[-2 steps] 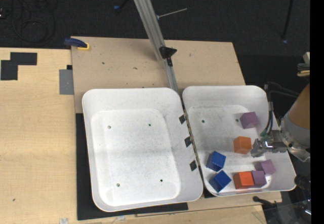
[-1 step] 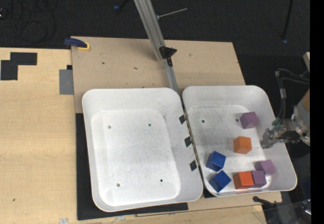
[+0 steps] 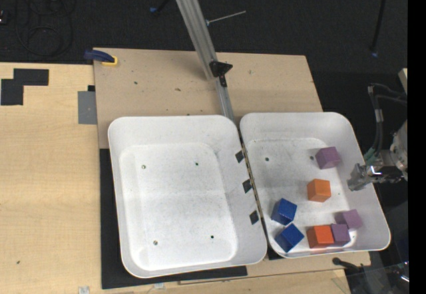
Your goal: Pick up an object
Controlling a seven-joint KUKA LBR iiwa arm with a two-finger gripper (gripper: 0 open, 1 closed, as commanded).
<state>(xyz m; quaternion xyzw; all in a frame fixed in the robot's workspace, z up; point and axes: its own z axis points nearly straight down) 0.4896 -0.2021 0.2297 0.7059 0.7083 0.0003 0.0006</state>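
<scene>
The right bin (image 3: pixel 293 130) holds several small blocks. A purple block (image 3: pixel 327 157) lies near its right wall, with an orange block (image 3: pixel 319 189) just below it. Two blue blocks (image 3: pixel 284 211) (image 3: pixel 289 237) sit near the bin's front left. Along the front edge, a red-orange block (image 3: pixel 322 235) lies beside two purple blocks (image 3: pixel 340 233) (image 3: pixel 349 219). My gripper (image 3: pixel 361 176) hovers at the right rim of this bin, right of the orange block and apart from every block. Nothing hangs from it.
The left bin (image 3: pixel 176 133) stands beside the right one, with black clips (image 3: pixel 245 185) along the shared edge. A slanted metal rail (image 3: pixel 200 33) rises behind the bins. Cables and the arm's body (image 3: pixel 389 153) sit at the right edge.
</scene>
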